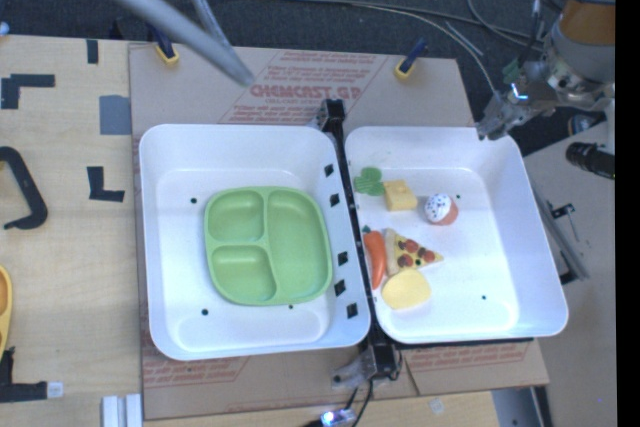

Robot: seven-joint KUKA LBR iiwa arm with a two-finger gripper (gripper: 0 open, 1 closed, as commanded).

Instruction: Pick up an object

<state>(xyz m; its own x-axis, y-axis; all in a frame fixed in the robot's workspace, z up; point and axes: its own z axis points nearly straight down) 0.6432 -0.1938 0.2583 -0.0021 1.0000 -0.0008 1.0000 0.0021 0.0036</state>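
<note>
Across a pale wooden bench (60, 155), a brown cardboard sheet (300, 85) is lying flat, held by two yellow-and-blue clamps (408, 65) at its far edge, and dark carpet is showing beyond it. Two shallow white plastic bins are sitting side by side on the cardboard, joined by black clips along their shared wall. Filling the middle of the left bin (170, 315), a glossy green divided plate (268, 245) with three compartments and rounded corners is resting flat.

Along the left side of the right bin (520, 295), small toy foods are clustering: a green leafy piece (368, 180) near the far left corner, a yellow cheese-like block (400, 196) just beside it, a white speckled ball on something orange (439, 208) toward the middle, an orange carrot (376, 257) against the left wall, a pizza slice (412, 253) beside the carrot, and a smooth pale yellow lump (406, 290) nearer the front.

Over the far right corner of the right bin, the grey arm's gripper (497, 122) is hanging above the rim, apart from every toy; I cannot tell how it is set, and nothing is visibly held.
</note>
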